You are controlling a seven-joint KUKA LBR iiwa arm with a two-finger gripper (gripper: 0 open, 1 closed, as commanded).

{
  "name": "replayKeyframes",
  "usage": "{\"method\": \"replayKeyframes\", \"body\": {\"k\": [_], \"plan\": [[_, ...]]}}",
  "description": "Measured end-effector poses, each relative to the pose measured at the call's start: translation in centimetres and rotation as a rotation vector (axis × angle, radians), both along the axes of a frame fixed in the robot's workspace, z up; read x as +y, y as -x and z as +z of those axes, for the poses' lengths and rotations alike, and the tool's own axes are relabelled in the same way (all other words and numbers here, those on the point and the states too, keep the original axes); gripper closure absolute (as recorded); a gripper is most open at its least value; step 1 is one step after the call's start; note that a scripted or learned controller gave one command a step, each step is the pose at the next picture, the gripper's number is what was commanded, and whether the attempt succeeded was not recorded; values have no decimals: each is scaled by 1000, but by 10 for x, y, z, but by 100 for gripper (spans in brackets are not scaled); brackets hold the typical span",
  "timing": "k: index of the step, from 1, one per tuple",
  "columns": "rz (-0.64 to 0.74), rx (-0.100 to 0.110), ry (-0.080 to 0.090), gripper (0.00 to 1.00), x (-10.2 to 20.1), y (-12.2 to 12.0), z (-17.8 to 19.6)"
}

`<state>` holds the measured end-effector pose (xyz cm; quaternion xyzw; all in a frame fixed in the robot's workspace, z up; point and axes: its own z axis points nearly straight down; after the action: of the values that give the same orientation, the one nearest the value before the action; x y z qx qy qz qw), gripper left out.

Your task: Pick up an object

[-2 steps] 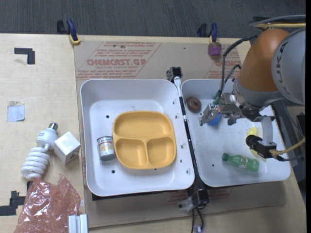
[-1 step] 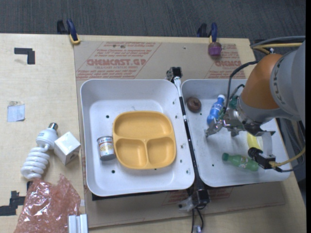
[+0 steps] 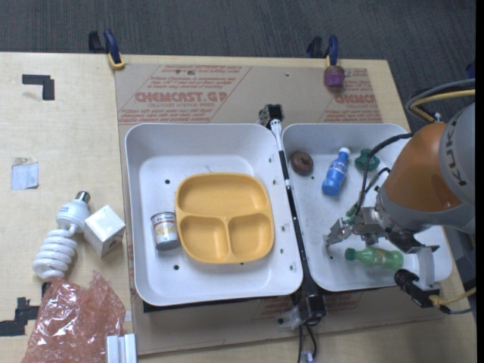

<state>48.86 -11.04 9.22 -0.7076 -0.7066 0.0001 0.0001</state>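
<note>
My gripper [image 3: 338,234] hangs low over the middle of the right bin [image 3: 318,274], reaching in from the right under the orange wrist band. A green bottle [image 3: 376,258] lies on its side just below and to the right of the gripper, close to it; I cannot tell whether they touch. A blue bottle with a white cap [image 3: 336,173] lies further back in the same bin. Near it are a small brown round object [image 3: 302,162] and a teal object [image 3: 367,158], partly hidden by the arm.
The left bin [image 3: 144,203] holds a yellow divided plate [image 3: 225,218] and a small can [image 3: 163,230]. Left of the bins on the bench lie a spiral light bulb [image 3: 59,246], a white cube [image 3: 104,230] and crumpled pink plastic [image 3: 72,320].
</note>
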Motion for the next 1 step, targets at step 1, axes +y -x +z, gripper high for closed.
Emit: {"method": "replayKeyframes", "body": {"k": [1], "plan": [[-2,-2,1,100,-1,-1,10]]}}
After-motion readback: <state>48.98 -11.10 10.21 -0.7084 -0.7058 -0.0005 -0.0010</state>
